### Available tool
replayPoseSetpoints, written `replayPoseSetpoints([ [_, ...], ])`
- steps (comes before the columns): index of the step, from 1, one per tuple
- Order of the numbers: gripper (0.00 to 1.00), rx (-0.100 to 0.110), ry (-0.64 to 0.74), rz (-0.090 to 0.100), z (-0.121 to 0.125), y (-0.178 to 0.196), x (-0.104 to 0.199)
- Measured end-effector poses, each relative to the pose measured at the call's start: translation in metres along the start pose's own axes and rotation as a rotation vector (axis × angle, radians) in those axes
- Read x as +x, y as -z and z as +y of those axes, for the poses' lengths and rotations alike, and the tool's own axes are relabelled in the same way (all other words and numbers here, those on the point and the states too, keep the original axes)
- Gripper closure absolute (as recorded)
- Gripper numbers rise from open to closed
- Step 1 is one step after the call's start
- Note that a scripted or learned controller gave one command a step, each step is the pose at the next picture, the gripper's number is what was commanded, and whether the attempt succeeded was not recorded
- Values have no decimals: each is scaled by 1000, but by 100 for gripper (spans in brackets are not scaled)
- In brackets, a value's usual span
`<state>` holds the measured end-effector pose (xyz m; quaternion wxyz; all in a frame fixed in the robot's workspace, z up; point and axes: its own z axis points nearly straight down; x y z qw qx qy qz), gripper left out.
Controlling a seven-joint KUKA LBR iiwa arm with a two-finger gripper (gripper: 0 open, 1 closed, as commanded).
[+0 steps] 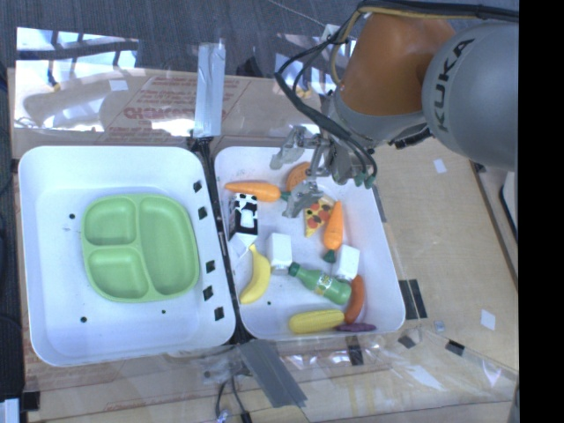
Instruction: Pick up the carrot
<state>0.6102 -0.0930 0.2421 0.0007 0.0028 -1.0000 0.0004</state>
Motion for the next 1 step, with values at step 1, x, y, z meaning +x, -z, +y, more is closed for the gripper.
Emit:
replayPoseSetpoints([
  [1,0,-1,289,-2,-42,-118,-20],
])
